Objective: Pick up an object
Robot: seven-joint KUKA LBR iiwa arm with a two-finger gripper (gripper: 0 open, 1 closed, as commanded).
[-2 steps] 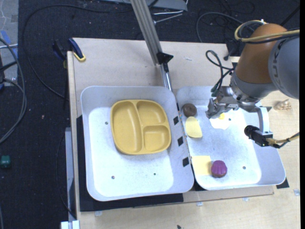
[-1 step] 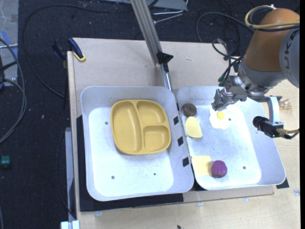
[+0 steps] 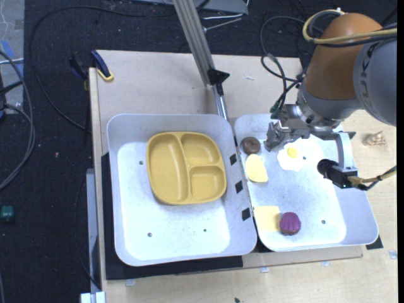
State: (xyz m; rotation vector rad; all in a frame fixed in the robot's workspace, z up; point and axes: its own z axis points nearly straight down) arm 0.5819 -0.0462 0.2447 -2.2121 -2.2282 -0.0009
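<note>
Even overhead light, slightly soft focus

Scattered flat across the right bin (image 3: 353, 229): a fried egg (image 3: 291, 158), white with a yellow yolk, near the far wall; a brown round piece (image 3: 251, 145) at the far left corner; a pale yellow oval slice (image 3: 256, 168) just below it; a yellow square slice (image 3: 266, 218) at the near left, touching a purple rounded piece (image 3: 290, 223) on its right.
</note>
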